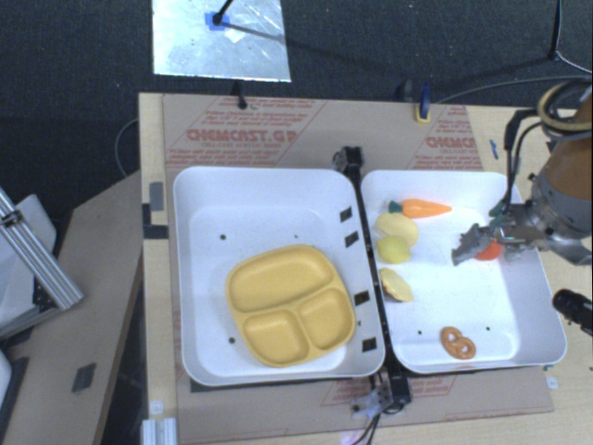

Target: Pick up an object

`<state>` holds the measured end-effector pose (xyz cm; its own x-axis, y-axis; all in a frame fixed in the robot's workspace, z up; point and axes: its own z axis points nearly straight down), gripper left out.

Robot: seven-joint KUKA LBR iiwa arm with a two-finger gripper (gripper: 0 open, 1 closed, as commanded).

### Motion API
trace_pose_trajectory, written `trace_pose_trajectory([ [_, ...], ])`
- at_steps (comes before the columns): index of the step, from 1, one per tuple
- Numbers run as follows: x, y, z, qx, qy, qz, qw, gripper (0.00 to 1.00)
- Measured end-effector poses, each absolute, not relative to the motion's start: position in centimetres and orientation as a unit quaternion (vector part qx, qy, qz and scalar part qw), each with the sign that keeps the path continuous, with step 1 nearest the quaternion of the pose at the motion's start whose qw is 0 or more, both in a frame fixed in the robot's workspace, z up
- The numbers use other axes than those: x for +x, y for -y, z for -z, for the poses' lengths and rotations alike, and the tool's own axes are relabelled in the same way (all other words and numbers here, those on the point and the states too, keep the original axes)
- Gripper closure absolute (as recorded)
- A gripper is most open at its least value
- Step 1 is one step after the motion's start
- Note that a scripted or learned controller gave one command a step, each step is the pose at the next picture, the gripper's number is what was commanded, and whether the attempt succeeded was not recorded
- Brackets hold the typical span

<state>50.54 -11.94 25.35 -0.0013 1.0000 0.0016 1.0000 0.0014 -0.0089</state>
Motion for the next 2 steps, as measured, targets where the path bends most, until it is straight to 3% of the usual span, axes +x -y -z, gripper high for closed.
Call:
trace_pose_trajectory([
  [1, 50.7, 11.9, -25.9, -0.706, 0.709, 0.0005, -0.001, 0.0],
  [2, 50.8, 11.6, -21.7, -0.707, 0.708, -0.0004, 0.001, 0.0],
])
